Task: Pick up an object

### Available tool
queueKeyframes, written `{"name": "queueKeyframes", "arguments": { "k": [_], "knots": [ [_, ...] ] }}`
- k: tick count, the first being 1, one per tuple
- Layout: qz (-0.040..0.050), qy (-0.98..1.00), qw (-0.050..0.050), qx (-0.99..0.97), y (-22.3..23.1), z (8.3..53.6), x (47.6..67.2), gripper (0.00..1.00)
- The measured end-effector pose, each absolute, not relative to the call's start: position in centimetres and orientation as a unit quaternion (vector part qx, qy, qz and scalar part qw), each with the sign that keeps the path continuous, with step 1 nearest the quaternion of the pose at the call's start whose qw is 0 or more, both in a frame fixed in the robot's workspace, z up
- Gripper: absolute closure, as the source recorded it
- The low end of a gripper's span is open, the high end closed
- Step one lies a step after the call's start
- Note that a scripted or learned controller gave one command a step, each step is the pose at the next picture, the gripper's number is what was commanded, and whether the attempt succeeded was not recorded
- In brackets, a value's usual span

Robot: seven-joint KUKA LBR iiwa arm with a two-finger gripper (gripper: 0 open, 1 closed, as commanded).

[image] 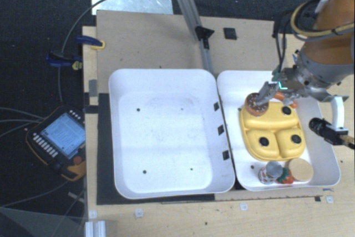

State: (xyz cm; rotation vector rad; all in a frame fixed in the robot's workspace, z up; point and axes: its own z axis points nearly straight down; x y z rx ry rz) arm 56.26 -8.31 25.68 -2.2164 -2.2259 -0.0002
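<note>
Pincer (260, 98) over lumpy glossy yellow moulded toy (273, 131), round tan disc (301, 170) nearby

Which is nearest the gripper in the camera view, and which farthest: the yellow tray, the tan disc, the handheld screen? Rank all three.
Measured from the gripper in the right bin:
1. Yellow tray, just below the gripper, in the same bin.
2. Tan disc, at that bin's near edge.
3. Handheld screen, off the bench, far left.
</note>
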Motion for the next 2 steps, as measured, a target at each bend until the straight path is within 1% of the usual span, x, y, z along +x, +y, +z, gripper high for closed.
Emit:
{"name": "queueKeyframes", "arguments": {
  "k": [1, 2],
  "knots": [
    [-0.0006, -0.709, 0.0, -0.706, -8.3, 25.7, 56.3, 0.0],
    [0.0007, -0.708, 0.001, -0.706, -8.0, 20.6, 57.3, 0.0]
  ]
}}
